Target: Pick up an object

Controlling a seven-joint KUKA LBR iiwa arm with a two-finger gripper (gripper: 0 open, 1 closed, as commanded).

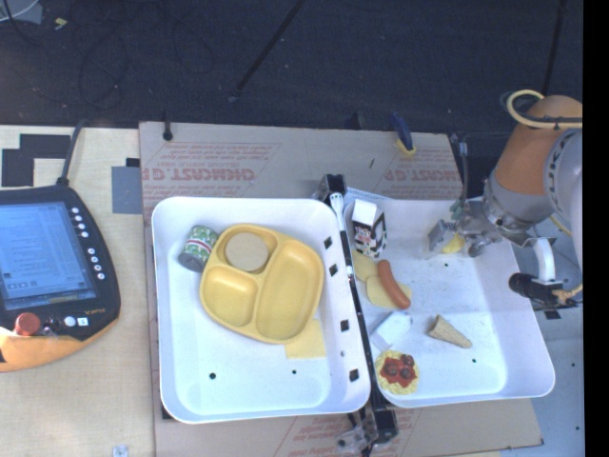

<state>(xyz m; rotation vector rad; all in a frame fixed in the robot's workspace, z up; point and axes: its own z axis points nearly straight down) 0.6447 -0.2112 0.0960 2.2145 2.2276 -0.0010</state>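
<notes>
The gripper (455, 237) is seen low in the right bin (514, 374); its jaws are pinched on a yellow piece (454, 246). A sausage (393, 285) lies left of them.

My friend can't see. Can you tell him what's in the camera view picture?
A grey robot arm's gripper hovers at the right white bin's far edge, above a toy hot dog, cone wedge, small pizza and little carton. The left white bin holds a yellow divided plate.
</notes>
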